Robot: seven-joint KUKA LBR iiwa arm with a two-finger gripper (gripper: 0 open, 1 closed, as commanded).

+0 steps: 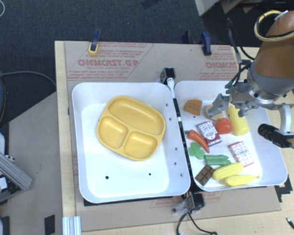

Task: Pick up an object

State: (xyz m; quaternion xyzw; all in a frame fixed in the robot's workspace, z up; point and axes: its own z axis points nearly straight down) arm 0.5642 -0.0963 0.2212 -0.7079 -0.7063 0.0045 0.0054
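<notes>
Toy food [220, 151] in right bin [274, 165]; end effector [229, 106] above, grip state unclear; dark carpet [39, 13] around bench [137, 58].

The arm [279, 43] runs off the right edge, and its gripper [230, 104] covers part of the yellow bottle [238, 123] (fingertips too small to judge).

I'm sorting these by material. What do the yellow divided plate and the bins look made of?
Yellow divided plate: likely moulded plastic, matte with a soft sheen and rounded compartment edges. White bins: apparently thin formed plastic, smooth and slightly glossy, with rounded corners.
</notes>
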